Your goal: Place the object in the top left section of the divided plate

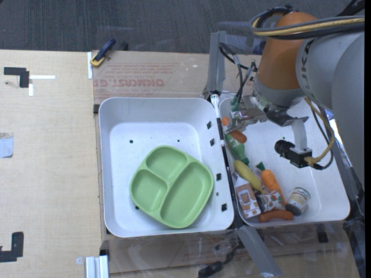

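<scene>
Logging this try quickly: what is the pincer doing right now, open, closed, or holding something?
Pincer: low over the right bin, at its upper left corner above the toy food; open or closed cannot be told, and no grasped item is visible.

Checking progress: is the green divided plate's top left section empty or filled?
Empty: the green divided plate shows bare green in every section.

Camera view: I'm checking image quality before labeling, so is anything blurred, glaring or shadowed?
Camera view: even light, green divided plate sharp in the left bin; the arm looms large, soft-edged; small items in the right bin crowd, hard to separate.
</scene>
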Action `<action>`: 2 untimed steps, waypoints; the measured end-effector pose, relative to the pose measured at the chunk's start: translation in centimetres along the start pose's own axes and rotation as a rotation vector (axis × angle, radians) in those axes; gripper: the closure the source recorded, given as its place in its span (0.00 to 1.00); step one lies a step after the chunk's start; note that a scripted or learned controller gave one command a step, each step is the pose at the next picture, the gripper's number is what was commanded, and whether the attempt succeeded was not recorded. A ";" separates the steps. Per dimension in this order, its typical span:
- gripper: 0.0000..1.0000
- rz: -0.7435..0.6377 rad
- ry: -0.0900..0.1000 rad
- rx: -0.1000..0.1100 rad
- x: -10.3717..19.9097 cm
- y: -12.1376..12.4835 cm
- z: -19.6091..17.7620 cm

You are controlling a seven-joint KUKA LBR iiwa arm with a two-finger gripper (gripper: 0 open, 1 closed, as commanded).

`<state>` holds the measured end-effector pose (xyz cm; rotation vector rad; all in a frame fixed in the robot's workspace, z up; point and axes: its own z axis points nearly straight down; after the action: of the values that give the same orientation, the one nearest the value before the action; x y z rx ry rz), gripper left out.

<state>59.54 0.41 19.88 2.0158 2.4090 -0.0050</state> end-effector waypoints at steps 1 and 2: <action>1.00 -0.131 0.002 0.002 4.8 -5.2 0.8; 1.00 -0.235 0.000 -0.001 6.3 -0.6 0.8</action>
<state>57.86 6.51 19.07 1.7197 2.6284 -0.0045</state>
